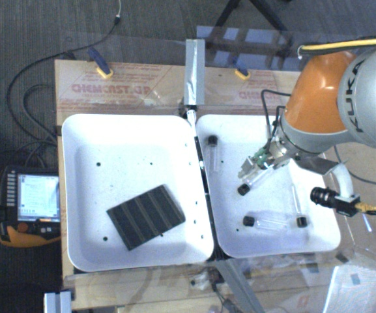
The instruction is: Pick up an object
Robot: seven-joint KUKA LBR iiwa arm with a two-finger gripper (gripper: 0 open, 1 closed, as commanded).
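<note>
Orange-banded arm [318,103] lowers its gripper [256,165], jaw state unclear, over a tube [251,180], seemingly light, slick and rolling, best pinched mid-length across its body.

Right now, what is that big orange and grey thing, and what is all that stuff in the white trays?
That is a robot arm, reaching in from the right. At its end is a gripper, a small hand with two fingers. The camera looks down from above the bench. There are two white trays side by side. The left tray holds a flat black ridged block. The right tray holds several thin clear tubes with black caps; one lies near the front. The gripper hangs over that tray. I cannot tell whether it holds anything.
</note>
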